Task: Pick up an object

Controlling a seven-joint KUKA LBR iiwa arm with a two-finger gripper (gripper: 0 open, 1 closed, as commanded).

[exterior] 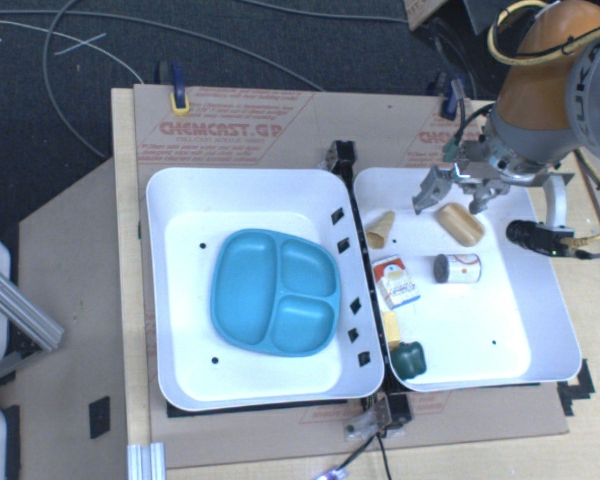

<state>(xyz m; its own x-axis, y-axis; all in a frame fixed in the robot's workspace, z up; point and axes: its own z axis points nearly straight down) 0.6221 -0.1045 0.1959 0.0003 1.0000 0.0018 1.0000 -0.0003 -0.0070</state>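
My gripper (450, 194) hangs over the back of the right bin (540, 338), its two fingers spread apart with nothing between them. Just below and right of the fingertips lies a tan cylinder (461, 224). A tan cone (380, 229) rests near the bin's left wall. A small red and white carton (396, 282) lies in the middle left. A grey and white can (457, 268) lies on its side beside it. A dark green cup-like object (408, 359) sits at the front left corner.
The left bin (170, 268) holds a blue divided plate (275, 292). A black divider with clips (355, 258) runs between the bins. The arm's orange band (550, 58) and a black cable fitting (540, 236) stand over the right bin's back right.
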